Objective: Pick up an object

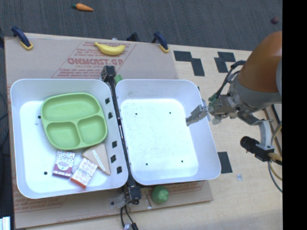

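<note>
Gripper poised over the right rim of the right bin, arm reaching in from the right, orange band above the wrist. Cannot tell open or closed from this angle; nothing seen gripped. Objects to pick all in the left bin: green divided plate in the upper half, tilted slightly; below it, two small cartons, dark red one to the left and lighter red-and-white one just beside it, edges touching or nearly so; tan wedge-shaped piece to their right, near the divider. Well apart from the gripper, all of these. Outside the bins: yellow banana on the cardboard sheet behind the left bin, green ball on the bench at the near edge of the right bin, small orange carrot on the grey floor beyond the bench. Blue clamps at the cardboard's far corners.
</note>
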Robot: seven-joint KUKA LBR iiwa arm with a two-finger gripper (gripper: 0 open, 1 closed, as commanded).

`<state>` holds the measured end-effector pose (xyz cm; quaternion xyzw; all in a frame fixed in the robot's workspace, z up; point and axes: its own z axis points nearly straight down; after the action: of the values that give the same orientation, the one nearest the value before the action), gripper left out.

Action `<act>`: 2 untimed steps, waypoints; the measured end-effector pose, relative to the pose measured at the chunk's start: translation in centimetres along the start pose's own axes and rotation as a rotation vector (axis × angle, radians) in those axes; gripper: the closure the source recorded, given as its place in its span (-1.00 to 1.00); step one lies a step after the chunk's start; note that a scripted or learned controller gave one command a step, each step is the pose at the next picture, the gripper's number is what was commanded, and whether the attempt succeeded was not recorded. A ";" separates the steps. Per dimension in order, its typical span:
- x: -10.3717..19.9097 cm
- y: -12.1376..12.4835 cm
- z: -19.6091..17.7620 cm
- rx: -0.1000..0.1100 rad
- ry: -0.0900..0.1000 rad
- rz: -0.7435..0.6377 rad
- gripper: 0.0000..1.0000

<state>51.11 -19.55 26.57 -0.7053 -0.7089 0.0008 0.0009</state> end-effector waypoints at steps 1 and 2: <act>-0.8 1.6 17.3 -0.001 0.000 -0.002 -1.00; -1.2 6.6 17.3 -0.001 0.001 0.000 -1.00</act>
<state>57.63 -20.73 9.22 -0.7053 -0.7090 0.0000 0.0008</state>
